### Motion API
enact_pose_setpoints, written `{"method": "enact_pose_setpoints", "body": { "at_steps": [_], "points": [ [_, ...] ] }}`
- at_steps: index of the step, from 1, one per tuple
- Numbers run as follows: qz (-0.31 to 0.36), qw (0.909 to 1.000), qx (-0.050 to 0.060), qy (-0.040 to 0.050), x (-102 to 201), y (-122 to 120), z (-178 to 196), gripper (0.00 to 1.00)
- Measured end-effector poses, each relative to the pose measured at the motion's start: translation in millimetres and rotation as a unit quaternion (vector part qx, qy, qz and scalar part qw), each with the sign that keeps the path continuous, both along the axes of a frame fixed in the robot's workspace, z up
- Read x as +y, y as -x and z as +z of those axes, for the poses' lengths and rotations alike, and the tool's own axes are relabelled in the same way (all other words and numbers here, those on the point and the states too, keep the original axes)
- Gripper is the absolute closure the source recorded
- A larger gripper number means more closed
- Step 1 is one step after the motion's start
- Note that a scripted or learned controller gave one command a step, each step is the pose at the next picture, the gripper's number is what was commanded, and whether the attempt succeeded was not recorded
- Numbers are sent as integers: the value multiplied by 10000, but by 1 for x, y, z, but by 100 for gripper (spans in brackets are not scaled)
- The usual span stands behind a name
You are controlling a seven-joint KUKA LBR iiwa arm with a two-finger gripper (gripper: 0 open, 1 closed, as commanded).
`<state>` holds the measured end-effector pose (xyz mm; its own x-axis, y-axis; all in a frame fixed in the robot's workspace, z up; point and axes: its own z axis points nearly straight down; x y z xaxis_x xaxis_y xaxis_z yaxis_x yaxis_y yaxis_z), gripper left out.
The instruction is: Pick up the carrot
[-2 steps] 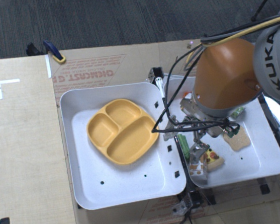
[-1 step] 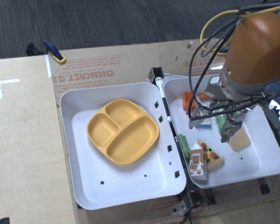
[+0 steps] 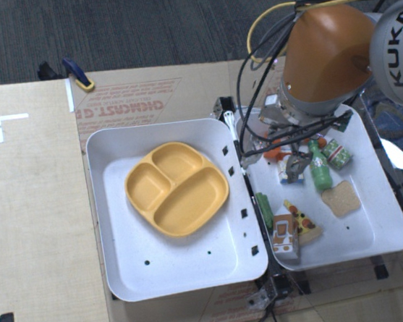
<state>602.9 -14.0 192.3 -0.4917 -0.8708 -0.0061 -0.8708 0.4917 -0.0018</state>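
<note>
**Claw low over the far corner of the right bin, carrot just beneath**

The gripper (image 3: 294, 161) hangs under the orange wrist band (image 3: 326, 50), low in the right bin (image 3: 385, 232) near its 11 o'clock corner; cables cross in front of it, so I cannot tell how the claw is set.

The carrot (image 3: 276, 154) appears to be the small orange-red piece lying at about 10 o'clock from the claw, touching or nearly touching the dark finger parts, though it is half hidden and I may be misreading it. Its long axis seems to run from 9 to 3 o'clock, roughly flat on the bin floor; which end is the tip I cannot make out.

To do the grasp well, I judge the fingers should straddle the carrot across its short side, closing along the 12-to-6 line, and come down centred, since the green bottle (image 3: 320, 169) stands close at 3 o'clock and could be nudged.

Further out lie a bread slice (image 3: 341, 198), a pizza slice (image 3: 302, 222), and in the left bin (image 3: 128, 275) a yellow divided plate (image 3: 177, 188).
</note>
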Motion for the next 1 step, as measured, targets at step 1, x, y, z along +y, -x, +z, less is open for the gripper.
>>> {"method": "enact_pose_setpoints", "body": {
  "at_steps": [1],
  "points": [
    [-868, 9962, 8, 3, 30, 21, 0, 0]
  ]
}}
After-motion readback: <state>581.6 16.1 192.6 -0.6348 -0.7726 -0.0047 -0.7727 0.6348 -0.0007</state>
